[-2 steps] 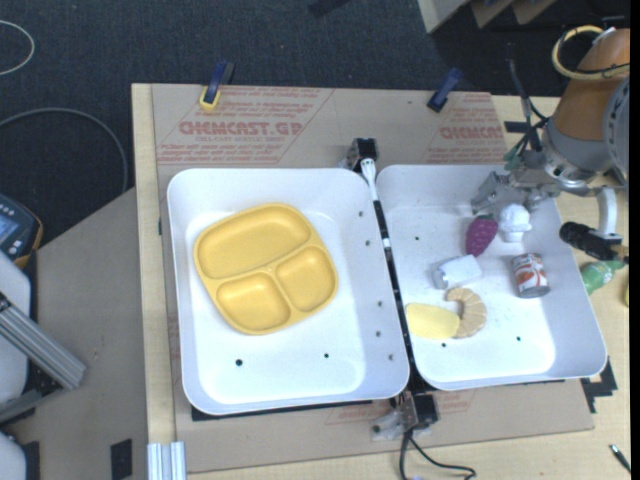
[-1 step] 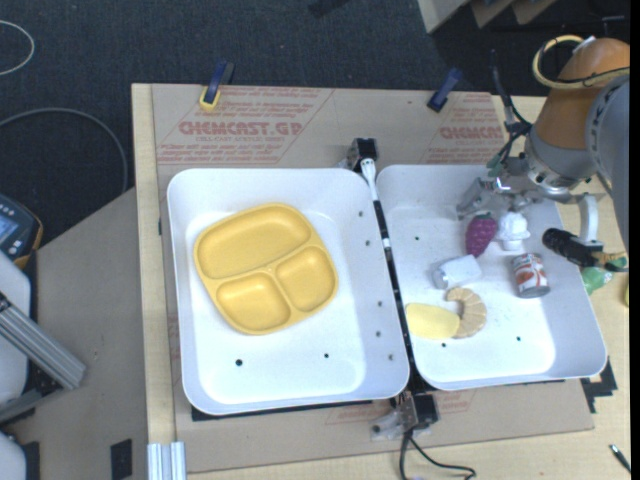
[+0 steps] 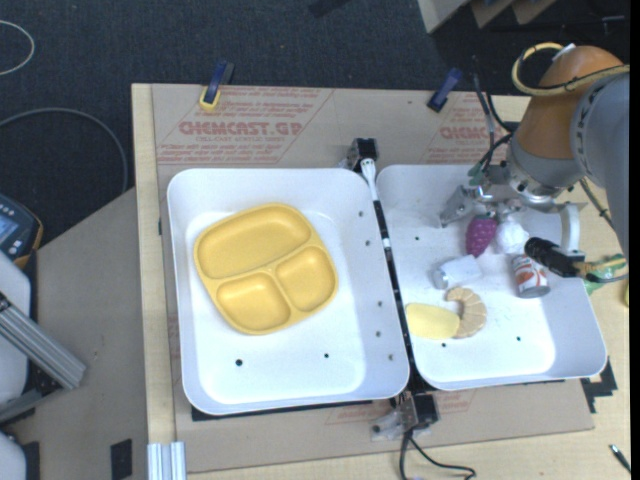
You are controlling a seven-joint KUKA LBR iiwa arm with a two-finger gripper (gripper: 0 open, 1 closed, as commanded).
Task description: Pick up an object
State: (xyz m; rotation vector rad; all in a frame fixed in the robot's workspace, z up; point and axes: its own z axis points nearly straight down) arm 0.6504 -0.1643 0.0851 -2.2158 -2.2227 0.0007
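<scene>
Camera view puts the claw (image 3: 484,200) low over the back of the right bin (image 3: 570,353), and you can see a purple grape-like object (image 3: 481,235) just below it; whether its tips are apart or together, you cannot tell. Near that purple piece lie a small can (image 3: 529,275), a white block (image 3: 462,269), a tan curved piece (image 3: 470,311) and a pale yellow object (image 3: 431,320) touching it. Your left bin (image 3: 205,368) carries a yellow divided tray (image 3: 264,266). On the tabletop (image 3: 250,123), red print reads "CHEMCAST" and then something like "GP"; the same print repeats partly behind the right bin.
</scene>
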